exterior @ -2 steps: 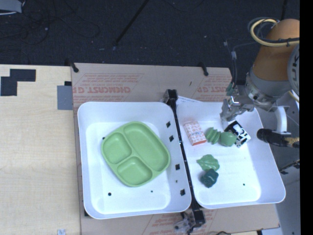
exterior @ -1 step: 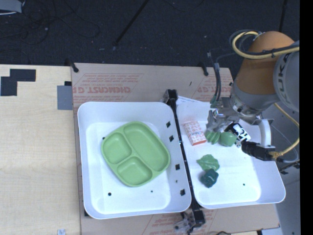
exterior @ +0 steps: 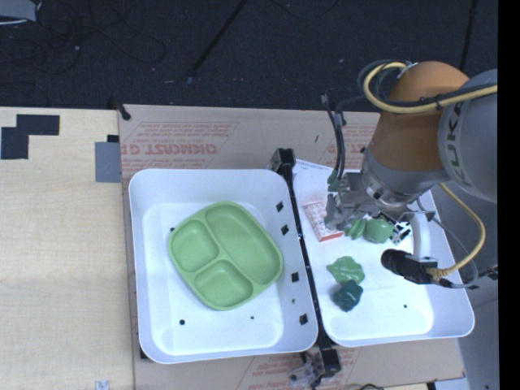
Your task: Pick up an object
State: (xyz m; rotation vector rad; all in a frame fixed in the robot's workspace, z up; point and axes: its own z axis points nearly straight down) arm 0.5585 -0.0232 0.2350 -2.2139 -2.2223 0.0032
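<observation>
My gripper (exterior: 344, 216) is low in the right bin (exterior: 443, 319), at its far left part. A small red and white box (exterior: 319, 221) lies just to its left, against the bin's wall. A round green object (exterior: 377, 231) sits right beside the gripper on its right. Nearer the front lie a pale green crumpled piece (exterior: 345, 268) and, just below it, a dark teal object (exterior: 348, 296). The wrist hides what lies directly beneath the gripper.
The left bin (exterior: 154, 315) holds a green divided plate (exterior: 224, 253) in its middle. A black divider (exterior: 297, 250) runs between the two bins. Flat cardboard (exterior: 187, 140) lies under both, with a wooden bench top (exterior: 57, 258) to the left.
</observation>
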